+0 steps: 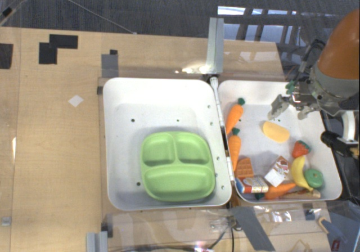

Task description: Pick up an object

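The right bin (256, 96) holds several toy foods. Two carrots (234, 115) lie along its left wall, and a yellow wedge (275, 131) sits near its middle. A strawberry (301, 148), a banana (298, 170) and a green round piece (314, 178) are at the right side. An orange box (244, 167) and a white and red packet (276, 172) lie near the front. My gripper (291, 108) hangs over the bin's back right, just above and behind the yellow wedge. It is open, with nothing between its fingers (277, 106).
The left bin (121, 133) holds a green divided plate (177, 165). A metal post (215, 43) stands behind the seam between the bins. The arm's orange band (340, 48) looms over the right bin's far right corner.
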Available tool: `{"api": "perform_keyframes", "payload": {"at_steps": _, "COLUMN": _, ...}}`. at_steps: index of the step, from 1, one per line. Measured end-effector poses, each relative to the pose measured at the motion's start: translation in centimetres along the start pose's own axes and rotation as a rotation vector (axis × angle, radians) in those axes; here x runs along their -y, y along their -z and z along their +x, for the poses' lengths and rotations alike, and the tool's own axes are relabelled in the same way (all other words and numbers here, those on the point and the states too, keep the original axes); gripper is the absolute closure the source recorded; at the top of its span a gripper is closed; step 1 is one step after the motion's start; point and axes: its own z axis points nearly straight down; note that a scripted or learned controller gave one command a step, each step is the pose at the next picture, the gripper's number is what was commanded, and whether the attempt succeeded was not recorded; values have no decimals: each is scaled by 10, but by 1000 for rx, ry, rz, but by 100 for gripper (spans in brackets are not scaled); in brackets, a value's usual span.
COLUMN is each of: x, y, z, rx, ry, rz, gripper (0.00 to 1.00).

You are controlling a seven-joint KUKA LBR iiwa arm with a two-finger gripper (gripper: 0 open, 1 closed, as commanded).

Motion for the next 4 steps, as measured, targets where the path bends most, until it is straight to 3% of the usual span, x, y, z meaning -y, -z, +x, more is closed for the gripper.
{"api": "perform_keyframes", "payload": {"at_steps": 1, "x": -42, "y": -83, "z": 43, "rx": 0, "ry": 116, "rz": 0, "gripper": 0}}
{"api": "perform_keyframes", "payload": {"at_steps": 2, "x": -89, "y": -125, "z": 39, "rx": 1, "ry": 138, "rz": -7, "gripper": 0}}
{"api": "perform_keyframes", "payload": {"at_steps": 3, "x": -77, "y": -125, "z": 39, "rx": 1, "ry": 187, "rz": -8, "gripper": 0}}
{"api": "perform_keyframes", "payload": {"at_steps": 4, "x": -80, "y": -111, "z": 41, "rx": 0, "ry": 189, "rz": -18, "gripper": 100}}
